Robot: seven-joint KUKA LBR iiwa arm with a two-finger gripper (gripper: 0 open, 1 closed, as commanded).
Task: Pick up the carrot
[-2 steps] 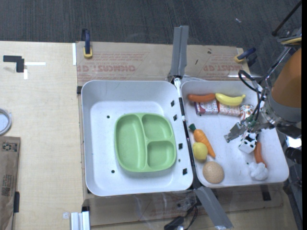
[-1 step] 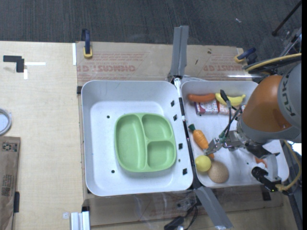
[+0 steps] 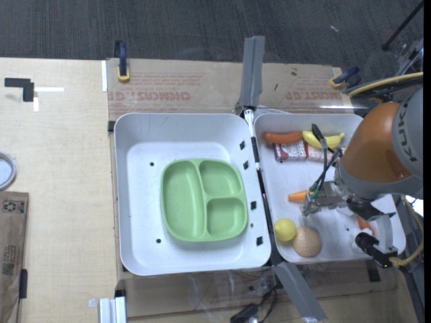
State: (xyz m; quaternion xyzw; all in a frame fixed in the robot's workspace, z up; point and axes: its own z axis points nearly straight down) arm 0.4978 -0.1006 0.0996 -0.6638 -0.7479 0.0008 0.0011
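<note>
Risk of a miss: small orange carrot (image 3: 297, 196) lies just beside the tool (image 3: 314, 203), its grip state unreadable, and could get nudged aside.

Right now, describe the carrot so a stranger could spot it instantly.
Look in the right white bin, beside the one holding the green divided plate. Near its middle, just left of the claw, lies the carrot. It is small, orange and tapered, unlike the round yellow lemon below it.
</note>
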